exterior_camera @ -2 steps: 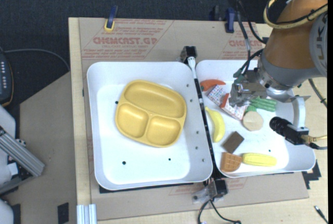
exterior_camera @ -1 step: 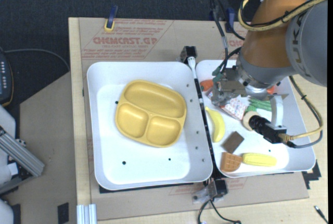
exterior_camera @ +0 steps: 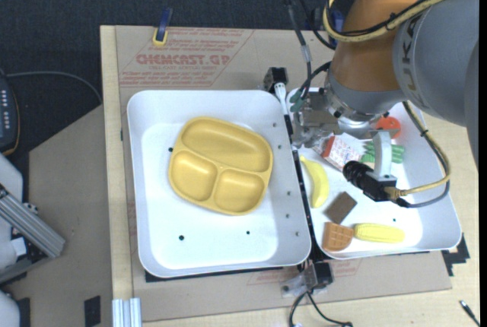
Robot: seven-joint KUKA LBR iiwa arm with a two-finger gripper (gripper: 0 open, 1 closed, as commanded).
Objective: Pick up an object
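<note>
Down at the far left corner of the right bin, the hand sits just beside the rim that this bin shares with the left bin. Whether it is wide, narrow or holding anything cannot be told, since the wrist and the grey arm with its orange band cover it from above.

Loose things lie in the right bin. A banana lies along the left wall, just near of the hand, and whether the two touch cannot be told. A red-and-white packet lies to the right of the hand, partly under the wrist. A green-and-white item lies right of the packet, and a small orange-red piece shows on its far side at the arm's edge. A brown block lies near of the banana's tip. An orange waffle-patterned piece rests in the near left corner, and a corn cob lies just to its right along the near wall.

A yellow divided plate with three compartments lies in the left bin, toward its far side.

Both bins stand on a cardboard sheet printed with red lettering, which lies on the counter. A yellow-and-blue clip sits at the sheet's far edge.
</note>
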